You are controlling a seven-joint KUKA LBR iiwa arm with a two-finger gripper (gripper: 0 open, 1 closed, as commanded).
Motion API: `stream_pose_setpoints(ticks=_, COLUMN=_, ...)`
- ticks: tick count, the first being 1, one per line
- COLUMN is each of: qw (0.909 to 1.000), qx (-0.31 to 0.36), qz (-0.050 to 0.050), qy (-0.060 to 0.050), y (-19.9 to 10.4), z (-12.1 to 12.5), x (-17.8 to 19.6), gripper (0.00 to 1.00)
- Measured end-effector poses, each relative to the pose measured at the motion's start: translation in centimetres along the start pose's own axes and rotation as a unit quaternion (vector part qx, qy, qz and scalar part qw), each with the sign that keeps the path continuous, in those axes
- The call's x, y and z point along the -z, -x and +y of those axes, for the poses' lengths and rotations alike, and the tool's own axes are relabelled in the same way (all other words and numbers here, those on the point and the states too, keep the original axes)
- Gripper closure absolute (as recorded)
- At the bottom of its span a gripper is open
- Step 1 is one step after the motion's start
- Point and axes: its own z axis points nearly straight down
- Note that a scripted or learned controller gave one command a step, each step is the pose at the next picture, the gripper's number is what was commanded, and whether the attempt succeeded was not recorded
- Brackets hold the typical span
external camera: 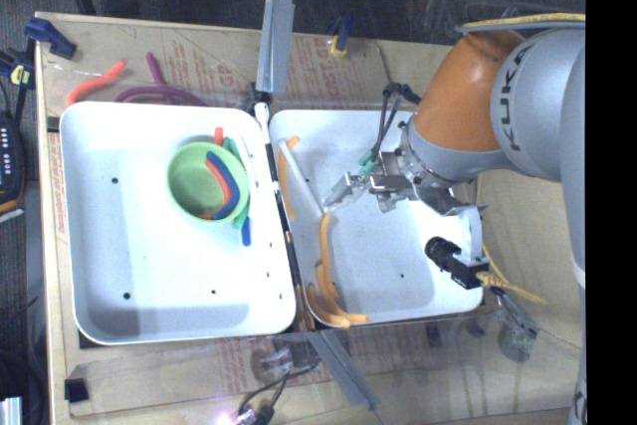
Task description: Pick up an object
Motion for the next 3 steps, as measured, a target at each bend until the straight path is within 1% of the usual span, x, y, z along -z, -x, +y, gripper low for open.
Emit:
stream_pose_setpoints(ticks=1, qw=0.9974, qx=0.072, qz=-0.002, qy=0.002, y=-0.1, z=3.0, x=-12.0, gripper=0.00)
stream_pose_setpoints(ticks=2, qw=0.9972, qx=0.075, qz=-0.002, qy=0.001, y=-0.1, z=2.9, x=-11.1, gripper=1.00)
stream_pose_setpoints(ticks=3, qw=0.9997, qx=-0.023, qz=0.000, qy=0.001, y=-8.0, z=6.9, x=-2.0, gripper=1.00)
